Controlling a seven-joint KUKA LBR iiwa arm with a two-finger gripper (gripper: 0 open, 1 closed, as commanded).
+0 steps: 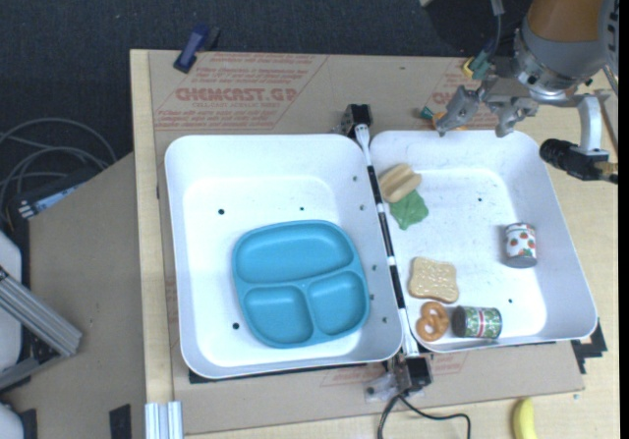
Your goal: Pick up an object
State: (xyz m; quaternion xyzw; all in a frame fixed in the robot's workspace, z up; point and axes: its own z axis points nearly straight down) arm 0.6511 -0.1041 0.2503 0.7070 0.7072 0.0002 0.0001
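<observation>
My gripper (484,117) hangs above the back rim of the right bin (565,260), its fingers spread open with nothing between them. In that bin lie a tan bread roll (398,181) and a green leafy piece (410,209) near the left wall. A square cracker (432,279), a pretzel (430,321) and a dark can on its side (478,322) sit toward the front. A small patterned can (520,244) lies at the right side.
The left bin (197,231) holds a blue divided plate (298,281). A black clamp (358,119) sits at the back where the bins meet. A blue object (196,47) lies at the cardboard's far left corner. A yellow item (526,418) shows at the front edge.
</observation>
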